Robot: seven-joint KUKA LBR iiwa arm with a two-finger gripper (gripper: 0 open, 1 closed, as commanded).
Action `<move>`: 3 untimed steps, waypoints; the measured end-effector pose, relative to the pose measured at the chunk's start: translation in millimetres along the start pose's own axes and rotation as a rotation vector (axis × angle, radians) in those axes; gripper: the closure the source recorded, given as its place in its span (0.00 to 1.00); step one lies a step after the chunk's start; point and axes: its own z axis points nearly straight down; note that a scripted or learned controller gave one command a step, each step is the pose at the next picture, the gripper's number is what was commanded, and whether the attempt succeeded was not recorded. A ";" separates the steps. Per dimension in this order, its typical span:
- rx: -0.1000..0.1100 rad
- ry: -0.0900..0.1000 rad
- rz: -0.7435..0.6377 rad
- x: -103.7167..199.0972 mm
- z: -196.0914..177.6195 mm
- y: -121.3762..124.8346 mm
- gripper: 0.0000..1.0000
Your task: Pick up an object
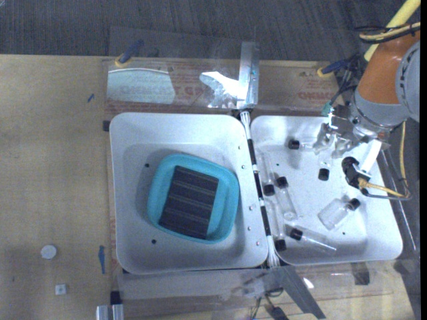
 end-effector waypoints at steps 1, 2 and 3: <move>0.000 -0.001 0.131 -23.3 -72.3 -9.3 1.00; -0.001 -0.003 0.127 -22.3 -82.2 -8.8 1.00; -0.001 -0.001 0.093 32.9 -52.4 38.2 1.00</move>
